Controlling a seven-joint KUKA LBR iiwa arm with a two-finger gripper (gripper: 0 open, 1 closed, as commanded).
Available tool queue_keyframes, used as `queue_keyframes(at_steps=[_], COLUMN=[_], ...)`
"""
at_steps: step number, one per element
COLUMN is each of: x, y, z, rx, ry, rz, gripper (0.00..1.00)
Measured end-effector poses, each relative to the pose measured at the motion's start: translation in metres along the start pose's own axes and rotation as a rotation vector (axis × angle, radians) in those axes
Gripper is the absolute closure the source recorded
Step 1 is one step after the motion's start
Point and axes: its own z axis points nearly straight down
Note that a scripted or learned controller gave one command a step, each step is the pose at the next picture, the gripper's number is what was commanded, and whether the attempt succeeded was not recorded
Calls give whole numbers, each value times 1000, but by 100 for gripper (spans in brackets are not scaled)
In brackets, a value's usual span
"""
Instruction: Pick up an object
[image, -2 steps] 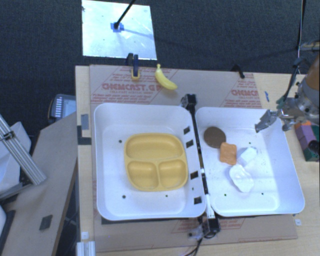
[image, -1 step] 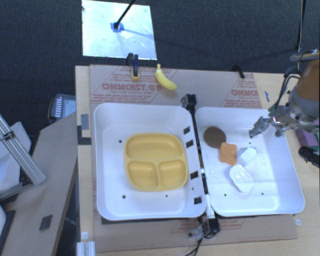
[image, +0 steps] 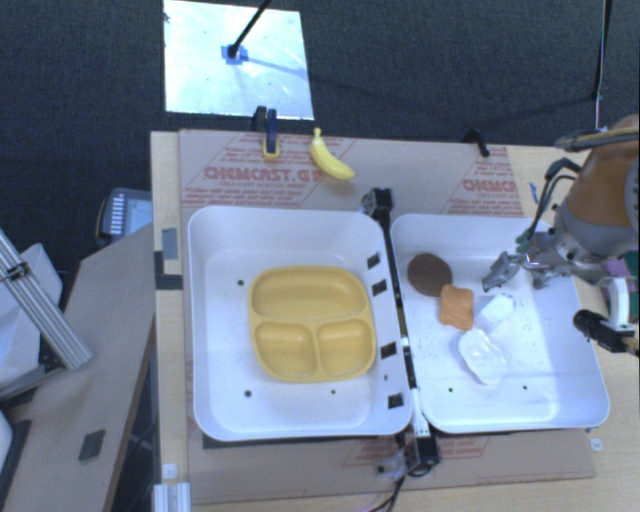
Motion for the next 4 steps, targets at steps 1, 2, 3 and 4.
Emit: queue_keyframes(at_steps=[1,2,3,4], x=[1,0,2,6], y=[0,2,6,0], z=[52,37,-7,-56], rx=[-1,-8,-9,-7], ry=[0,-2,-2,-2], rz=[0,0,-3,-3], gripper=[0,100,100,100])
